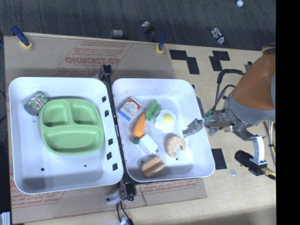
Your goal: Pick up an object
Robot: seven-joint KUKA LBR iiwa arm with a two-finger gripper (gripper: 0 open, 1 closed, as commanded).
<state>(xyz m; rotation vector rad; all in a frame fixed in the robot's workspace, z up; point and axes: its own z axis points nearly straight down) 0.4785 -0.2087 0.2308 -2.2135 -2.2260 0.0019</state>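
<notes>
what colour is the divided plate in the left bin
Light green. The divided plate shows clearly in the camera view, lying in the left bin.

Fixed overhead camera, slanted down, both bins (61, 86)

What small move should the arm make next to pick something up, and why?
Probably a short move left and down toward the shrimp. The gripper sits over the right rim of the right bin with nothing visibly between its fingers, and the shrimp is the nearest item, lying apart from the fried egg.
</notes>
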